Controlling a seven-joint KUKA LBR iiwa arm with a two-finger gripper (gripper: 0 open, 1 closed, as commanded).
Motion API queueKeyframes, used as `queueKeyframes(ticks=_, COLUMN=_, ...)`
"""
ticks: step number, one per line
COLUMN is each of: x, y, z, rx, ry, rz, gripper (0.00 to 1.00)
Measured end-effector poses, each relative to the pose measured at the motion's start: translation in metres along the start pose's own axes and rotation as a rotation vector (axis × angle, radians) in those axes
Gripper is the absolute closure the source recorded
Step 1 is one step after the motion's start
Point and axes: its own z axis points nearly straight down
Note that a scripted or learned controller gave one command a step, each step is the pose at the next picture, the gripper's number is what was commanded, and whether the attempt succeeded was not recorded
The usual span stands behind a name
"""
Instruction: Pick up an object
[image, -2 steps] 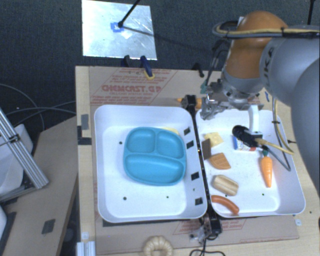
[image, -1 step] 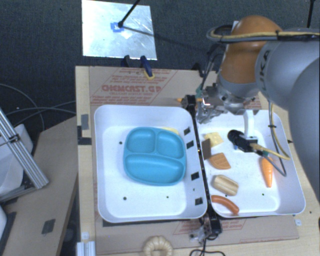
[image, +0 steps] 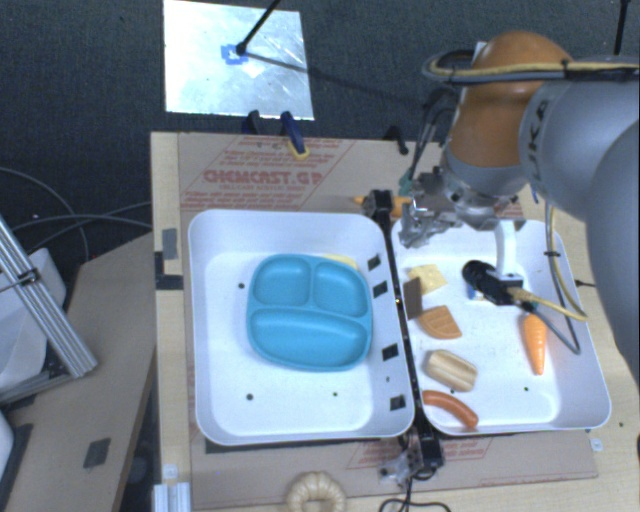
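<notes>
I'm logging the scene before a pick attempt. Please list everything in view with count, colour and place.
left bin: one, white, bench left
right bin: one, white, bench right
divided tray: one, blue, in the left bin
pale wedge: one, pale yellow, right bin, by the divider
brown wedge: one, orange-brown, right bin, in front of the pale wedge
roll: one, tan, right bin, in front of the brown wedge
sausage: one, red-orange, right bin, front edge
carrot: one, orange, right bin, right side
ring: one, beige, outside the bins, at the front
arm: one, grey with orange band, from the right
tool: one, metal, over the right bin's back left corner
</notes>
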Motion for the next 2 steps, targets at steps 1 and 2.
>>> queueKeyframes(ticks=1, x=0.001, y=-0.001, z=0.001, rx=0.0, ry=0.0, rz=-0.001, gripper=1.0)
queueKeyframes(ticks=2, x=0.003, y=0.002, z=0.019, rx=0.001, ry=-0.001, rz=-0.002, gripper=1.0)
